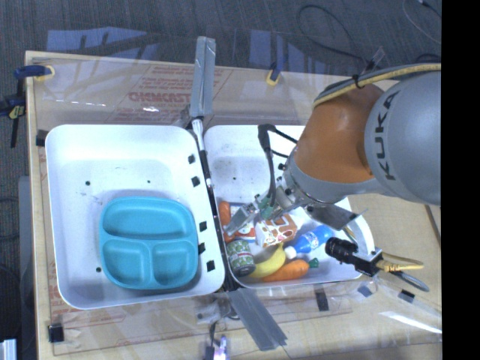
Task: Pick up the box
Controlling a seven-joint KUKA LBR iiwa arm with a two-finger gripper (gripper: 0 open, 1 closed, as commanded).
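on the bench, gripper [253,212] hangs over the box [274,233].

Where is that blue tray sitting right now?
The blue tray lies in the left white bin, toward its near edge, apart from the cluttered right bin.

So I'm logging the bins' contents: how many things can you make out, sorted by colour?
Blue: 2, the tray in the left bin and the bottle in the right bin
Orange: 2, the carrot and an orange item by the divider
Yellow: 1, the banana
Dark: 1, the can
White printed: 1, the box
Total: 7; the arm may hide more.
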